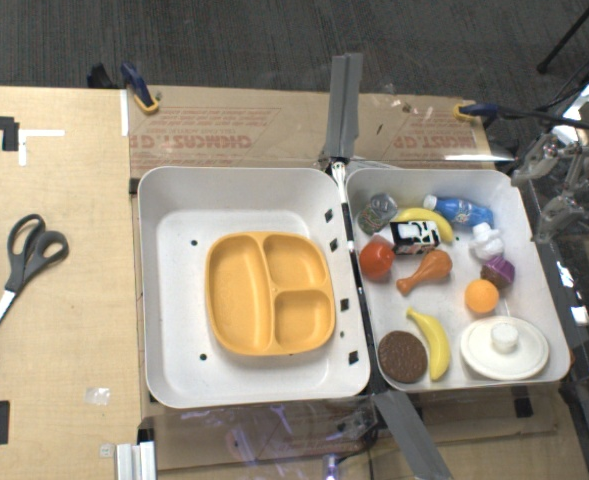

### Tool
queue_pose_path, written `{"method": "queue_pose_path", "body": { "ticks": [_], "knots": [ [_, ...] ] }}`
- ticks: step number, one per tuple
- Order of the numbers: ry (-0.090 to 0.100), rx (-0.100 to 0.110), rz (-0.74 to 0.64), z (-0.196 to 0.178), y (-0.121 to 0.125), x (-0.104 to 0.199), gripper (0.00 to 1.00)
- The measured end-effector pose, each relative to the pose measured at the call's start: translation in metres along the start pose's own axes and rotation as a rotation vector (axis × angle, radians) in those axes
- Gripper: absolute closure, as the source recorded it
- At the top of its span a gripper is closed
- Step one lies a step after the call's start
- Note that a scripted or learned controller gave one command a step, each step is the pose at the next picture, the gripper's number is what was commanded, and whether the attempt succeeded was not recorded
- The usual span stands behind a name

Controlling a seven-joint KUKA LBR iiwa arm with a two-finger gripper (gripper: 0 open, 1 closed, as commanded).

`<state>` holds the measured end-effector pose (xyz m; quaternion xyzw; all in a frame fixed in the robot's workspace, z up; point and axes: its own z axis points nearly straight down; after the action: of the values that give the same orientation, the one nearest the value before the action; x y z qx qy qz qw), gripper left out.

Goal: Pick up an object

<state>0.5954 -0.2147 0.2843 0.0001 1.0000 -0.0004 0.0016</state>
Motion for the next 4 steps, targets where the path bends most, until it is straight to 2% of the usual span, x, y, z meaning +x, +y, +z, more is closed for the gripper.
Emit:
{"method": "queue_pose_path", "body": {
  "ticks": [1,2,3,4],
  "knots": [
    [-0.001,0.0,-0.136,0.148,-0.004,-0.01,0.0],
    [-0.003,0.0,0.01,0.19,0.066,-0.023,0.0],
    [0.006,0.006,0.21,0.189,0.108,-0.043,0.0],
    [0.0,0.0,0.25,0.191,0.09,0.05,0.0]
  ]
}}
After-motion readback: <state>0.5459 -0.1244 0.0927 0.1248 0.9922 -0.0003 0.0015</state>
